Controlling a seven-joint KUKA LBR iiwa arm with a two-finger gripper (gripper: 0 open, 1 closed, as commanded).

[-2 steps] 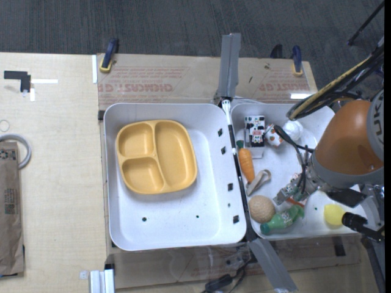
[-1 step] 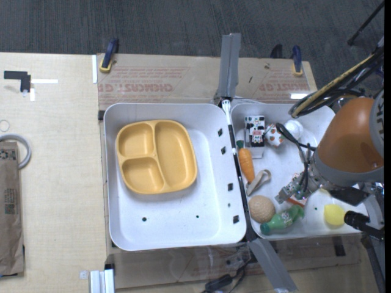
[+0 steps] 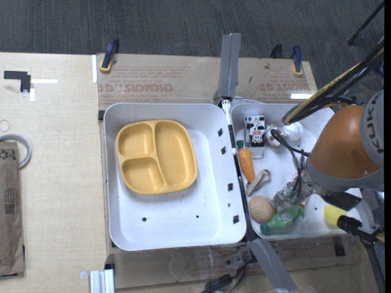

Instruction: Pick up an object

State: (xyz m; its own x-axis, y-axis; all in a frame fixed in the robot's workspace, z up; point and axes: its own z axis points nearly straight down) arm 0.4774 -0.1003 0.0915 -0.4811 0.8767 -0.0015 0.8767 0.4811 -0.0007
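While the grey arm (image 3: 348, 145) with its orange band hangs low over the right-hand bin (image 3: 317, 118), no object has yet left the pile, so the pick appears to be at the reach-and-close stage and nothing is lifted. The gripper (image 3: 292, 191) sits down among the clutter near the bin's front, just above a green item (image 3: 282, 220) and beside a round tan ball (image 3: 261, 209); whether it is spread or pressed together cannot be told from this angle, and nothing can be seen pinched in it. An orange carrot-shaped toy (image 3: 245, 165) lies along the bin's left wall, a small printed box (image 3: 255, 130) rests toward the back, and a yellow piece (image 3: 335, 215) shows at the right, partly under the arm. A divided yellow plate (image 3: 157, 156) occupies the left-hand bin (image 3: 183, 224), well apart from the arm. Still ahead, judging by this: securing one item and raising it off the bin floor.
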